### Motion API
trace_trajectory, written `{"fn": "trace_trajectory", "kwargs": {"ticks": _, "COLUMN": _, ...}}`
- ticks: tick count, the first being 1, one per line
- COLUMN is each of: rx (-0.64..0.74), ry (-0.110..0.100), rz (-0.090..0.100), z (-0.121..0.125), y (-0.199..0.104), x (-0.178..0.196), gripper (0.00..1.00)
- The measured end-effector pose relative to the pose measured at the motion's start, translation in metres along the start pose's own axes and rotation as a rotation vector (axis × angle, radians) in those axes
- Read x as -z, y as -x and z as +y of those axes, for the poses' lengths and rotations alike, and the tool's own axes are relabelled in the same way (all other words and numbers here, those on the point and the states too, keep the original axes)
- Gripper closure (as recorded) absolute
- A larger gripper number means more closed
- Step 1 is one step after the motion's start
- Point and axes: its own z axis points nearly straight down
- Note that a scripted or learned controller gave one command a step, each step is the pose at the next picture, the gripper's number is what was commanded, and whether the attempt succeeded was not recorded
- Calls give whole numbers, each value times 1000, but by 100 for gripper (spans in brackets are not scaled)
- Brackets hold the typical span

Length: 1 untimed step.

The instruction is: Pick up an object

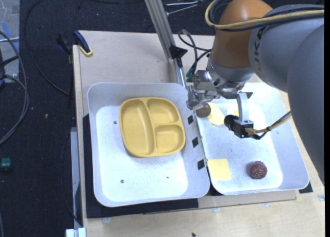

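My gripper [198,102] hangs over the far left corner of the right bin [294,179], close to the wall between the two bins. A small brown round piece [204,111] lies right below its tip, touching or nearly touching it; I cannot tell whether it is gripped. Beside that piece rests a pale yellow disc [217,117], partly hidden by the wrist. Nearer the front of the same bin lie a flat yellow square [218,168] and a dark red ball [257,169].
A yellow divided plate [152,126] sits in the left bin [103,179]. A black cable with a connector [241,128] dangles from the wrist over the right bin. A slanted metal pole [160,19] rises behind the bins.
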Motion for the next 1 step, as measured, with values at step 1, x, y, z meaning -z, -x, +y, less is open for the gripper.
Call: {"fn": "trace_trajectory", "kwargs": {"ticks": 1, "rx": 2, "ry": 0, "rz": 1, "z": -3, "y": -58, "x": -7, "gripper": 100}}
